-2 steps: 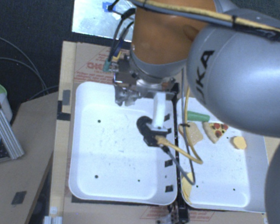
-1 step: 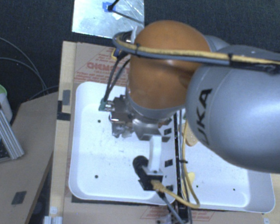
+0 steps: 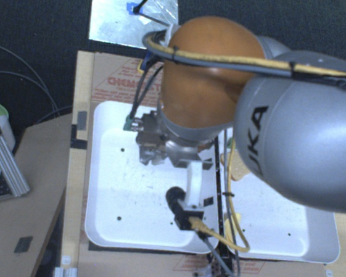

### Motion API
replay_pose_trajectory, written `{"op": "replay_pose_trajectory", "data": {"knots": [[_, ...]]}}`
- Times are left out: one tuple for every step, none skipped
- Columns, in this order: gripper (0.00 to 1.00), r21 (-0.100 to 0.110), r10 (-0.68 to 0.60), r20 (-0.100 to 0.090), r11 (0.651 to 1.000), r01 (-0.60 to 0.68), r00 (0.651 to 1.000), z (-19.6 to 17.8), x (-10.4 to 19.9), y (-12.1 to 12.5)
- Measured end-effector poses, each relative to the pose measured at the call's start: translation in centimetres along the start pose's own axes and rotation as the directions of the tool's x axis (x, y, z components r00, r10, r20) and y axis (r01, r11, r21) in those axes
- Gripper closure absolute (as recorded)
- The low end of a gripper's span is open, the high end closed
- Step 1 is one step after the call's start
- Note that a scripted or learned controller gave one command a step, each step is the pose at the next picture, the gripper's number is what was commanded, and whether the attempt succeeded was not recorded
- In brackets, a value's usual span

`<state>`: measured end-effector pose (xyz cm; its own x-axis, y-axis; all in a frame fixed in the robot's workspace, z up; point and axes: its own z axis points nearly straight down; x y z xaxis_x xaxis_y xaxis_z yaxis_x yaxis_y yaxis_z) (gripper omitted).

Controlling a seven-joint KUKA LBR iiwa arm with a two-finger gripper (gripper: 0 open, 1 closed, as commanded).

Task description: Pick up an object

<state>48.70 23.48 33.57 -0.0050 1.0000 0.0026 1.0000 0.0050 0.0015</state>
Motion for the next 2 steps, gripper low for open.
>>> {"op": "replay_pose_trajectory", "data": {"knots": [[1.0,-0.001,-0.002,-0.002,1.0,0.002,1.0,-1.1,0.0,0.1],[1.0,-0.002,-0.005,-0.004,1.0,0.005,1.0,-2.1,0.1,0.1]]}}
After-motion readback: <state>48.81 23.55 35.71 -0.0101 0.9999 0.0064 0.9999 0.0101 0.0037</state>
